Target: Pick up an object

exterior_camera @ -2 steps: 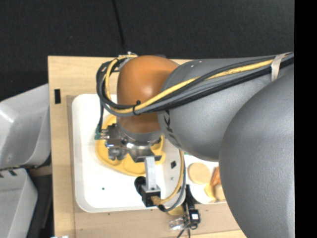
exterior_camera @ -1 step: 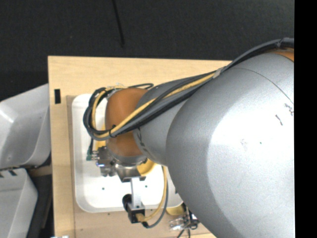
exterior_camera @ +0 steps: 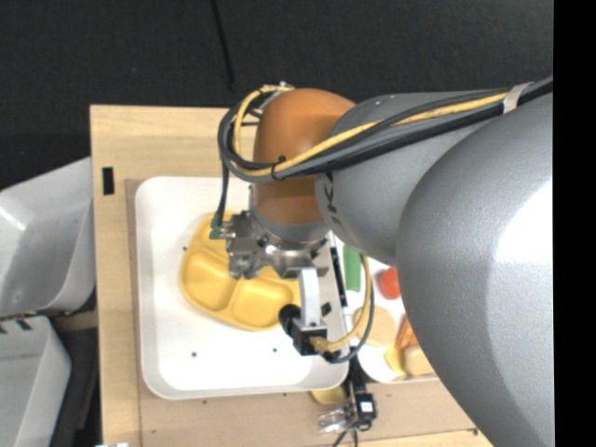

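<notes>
Hanging low over the white bin (exterior_camera: 168, 343), my claw (exterior_camera: 250, 254) sits right on top of a yellow bell pepper (exterior_camera: 223, 291). Fingers hidden under my own wrist housing, so whether the claw is open, closed or gripping — cannot tell. The pepper pokes out below and to the left of the claw in the view, lobed, glossy, lying on the bin floor near its middle; its upper part is covered by the claw mount. Small green board (exterior_camera: 216, 226) on the claw's left side, touching the pepper's upper edge as seen from above.

Just right of the claw, a white bracket with a black end (exterior_camera: 307, 315) hangs off my wrist, with yellow and black cables looping down past the bin's lower rim. Above the claw, my orange band (exterior_camera: 293, 156); grey arm (exterior_camera: 466, 250) fills the right side and covers most of what lies there.

Further right of the claw, partly hidden by the arm: a green object (exterior_camera: 352, 268), a red one (exterior_camera: 388, 282), an orange-yellow one (exterior_camera: 408, 338), all too covered to name. Below the claw, past the bin rim, a small yellowish piece (exterior_camera: 328, 396). Bin rests on a light wooden bench (exterior_camera: 112, 250). Far left of the claw, a grey-white rounded shape (exterior_camera: 42, 240).
</notes>
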Controlling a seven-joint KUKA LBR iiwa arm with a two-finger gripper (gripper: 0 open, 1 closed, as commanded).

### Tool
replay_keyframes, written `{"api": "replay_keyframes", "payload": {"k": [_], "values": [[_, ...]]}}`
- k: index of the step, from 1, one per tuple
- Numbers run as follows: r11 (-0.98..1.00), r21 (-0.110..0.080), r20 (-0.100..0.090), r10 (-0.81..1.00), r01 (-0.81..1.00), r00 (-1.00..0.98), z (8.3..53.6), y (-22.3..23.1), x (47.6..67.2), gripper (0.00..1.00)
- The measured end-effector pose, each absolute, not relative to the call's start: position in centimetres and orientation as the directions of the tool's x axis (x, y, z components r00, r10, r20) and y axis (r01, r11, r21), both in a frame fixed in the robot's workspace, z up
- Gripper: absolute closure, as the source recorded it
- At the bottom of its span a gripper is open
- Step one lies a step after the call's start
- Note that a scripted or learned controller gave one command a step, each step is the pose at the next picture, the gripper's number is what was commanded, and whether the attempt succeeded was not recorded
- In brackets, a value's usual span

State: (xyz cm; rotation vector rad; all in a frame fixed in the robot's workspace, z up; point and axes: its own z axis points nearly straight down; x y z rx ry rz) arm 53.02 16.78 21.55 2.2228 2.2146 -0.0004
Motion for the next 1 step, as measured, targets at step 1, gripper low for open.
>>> {"api": "replay_keyframes", "payload": {"k": [1], "values": [[0.009, 0.012, 0.005, 1.0, 1.0, -0.009, 43.1, 22.44, 51.71, 1.0]]}}
